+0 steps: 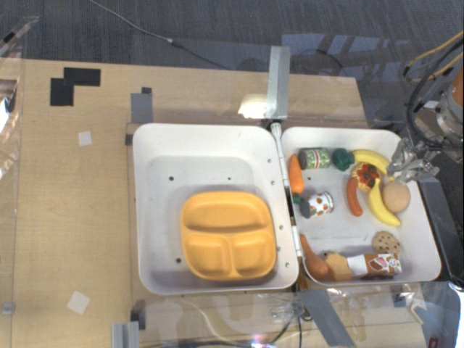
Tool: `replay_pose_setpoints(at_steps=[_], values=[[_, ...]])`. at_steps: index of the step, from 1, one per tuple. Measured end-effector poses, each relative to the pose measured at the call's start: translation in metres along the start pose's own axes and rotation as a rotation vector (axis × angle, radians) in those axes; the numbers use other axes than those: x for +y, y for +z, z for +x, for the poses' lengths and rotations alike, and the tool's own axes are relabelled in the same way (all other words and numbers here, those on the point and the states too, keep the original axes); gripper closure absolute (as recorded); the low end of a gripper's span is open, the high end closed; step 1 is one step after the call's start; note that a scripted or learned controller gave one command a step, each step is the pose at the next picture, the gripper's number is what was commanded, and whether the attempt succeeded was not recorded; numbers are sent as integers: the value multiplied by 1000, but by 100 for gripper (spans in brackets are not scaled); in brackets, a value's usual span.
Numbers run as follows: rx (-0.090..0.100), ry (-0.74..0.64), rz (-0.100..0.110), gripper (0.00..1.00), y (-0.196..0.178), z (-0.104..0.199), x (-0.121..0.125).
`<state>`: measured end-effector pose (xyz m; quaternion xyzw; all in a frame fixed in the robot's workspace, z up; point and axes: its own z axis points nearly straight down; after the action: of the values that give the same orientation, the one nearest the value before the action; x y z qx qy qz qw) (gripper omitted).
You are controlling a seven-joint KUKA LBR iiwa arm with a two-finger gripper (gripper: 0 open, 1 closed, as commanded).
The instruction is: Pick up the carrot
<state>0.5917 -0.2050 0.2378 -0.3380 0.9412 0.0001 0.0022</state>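
Gripper (411, 167) metal shows at the right bin's (428, 267) far right rim, a cluster of pale grey parts hanging from the arm (446, 114), and I cannot tell from my screen whether it is released or clenched. It sits above the rim just beside a smooth tan egg (396, 196) and the upper end of a curved yellow banana (377, 183).

Just left of the gripper I see a small red and yellow piece (366, 174) lying against the banana, and a glossy red sausage (353, 196) beside it. Further left along the back wall there is a small green-labelled can (314, 158) on its side with a dark green rounded item (341, 158) touching it.

I find the carrot (296, 175) at the bin's left wall, a tapered orange shape lying lengthwise along the divider, well apart from the gripper. Directly below it rests a second little can (317, 204), red and white, tipped over.

Along the front edge I see a brown sausage-like piece (313, 261), a lumpy tan item (337, 265), a flat printed packet (377, 264) and a speckled cookie (386, 242).

My left bin (156, 158) holds a matte yellow-orange divided tray (228, 234) with rounded corners. Both shallow white plastic bins sit on the pale wooden worktop (65, 209).
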Motion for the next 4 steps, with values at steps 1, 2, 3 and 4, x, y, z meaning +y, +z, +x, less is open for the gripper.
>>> replay_pose_setpoints(at_steps=[1, 2, 3, 4], values=[[-6, -344, 12, 100, -150, -28, -22], [2, -460, -5, 100, -31, 58, 46], [-2, -803, 8, 100, -95, 20, 17], [0, -1504, -2, 100, -7, 66, 54]])
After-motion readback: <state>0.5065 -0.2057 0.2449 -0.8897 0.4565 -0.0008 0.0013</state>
